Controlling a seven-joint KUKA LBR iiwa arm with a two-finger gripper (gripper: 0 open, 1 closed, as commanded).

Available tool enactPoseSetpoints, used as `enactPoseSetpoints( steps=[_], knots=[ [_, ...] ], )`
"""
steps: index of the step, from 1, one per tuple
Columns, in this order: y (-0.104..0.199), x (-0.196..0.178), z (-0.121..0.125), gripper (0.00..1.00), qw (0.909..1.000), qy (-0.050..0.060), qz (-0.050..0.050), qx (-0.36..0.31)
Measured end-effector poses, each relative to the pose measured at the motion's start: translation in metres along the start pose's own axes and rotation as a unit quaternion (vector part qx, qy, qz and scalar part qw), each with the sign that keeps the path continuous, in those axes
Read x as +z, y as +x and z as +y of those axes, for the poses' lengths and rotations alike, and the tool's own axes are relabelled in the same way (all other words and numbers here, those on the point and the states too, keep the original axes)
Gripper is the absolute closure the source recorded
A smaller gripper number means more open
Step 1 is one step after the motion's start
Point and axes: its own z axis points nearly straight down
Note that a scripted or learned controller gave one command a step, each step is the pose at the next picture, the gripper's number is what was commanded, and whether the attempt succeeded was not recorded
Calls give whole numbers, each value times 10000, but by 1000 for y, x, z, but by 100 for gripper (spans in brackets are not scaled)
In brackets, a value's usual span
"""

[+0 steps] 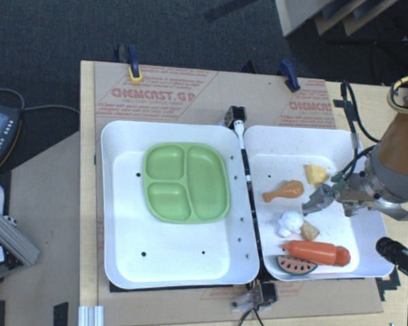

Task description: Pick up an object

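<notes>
Camera view: two bins [120, 209], one tray [187, 182].

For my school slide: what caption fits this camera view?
Robot gripper hovers over toy food in the right bin; a green divided plate sits in the left bin.

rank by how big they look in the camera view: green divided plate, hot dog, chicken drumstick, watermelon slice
1. green divided plate, by far the largest
2. hot dog
3. chicken drumstick and watermelon slice look about alike; the slice sits partly under the hot dog, so I won't rank those two.
</notes>
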Motion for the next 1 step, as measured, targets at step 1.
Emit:
enactPoseSetpoints(
  steps=[1],
  knots=[
    [0, -6, 3, 0, 10000, -67, -9, -17]
  ],
)
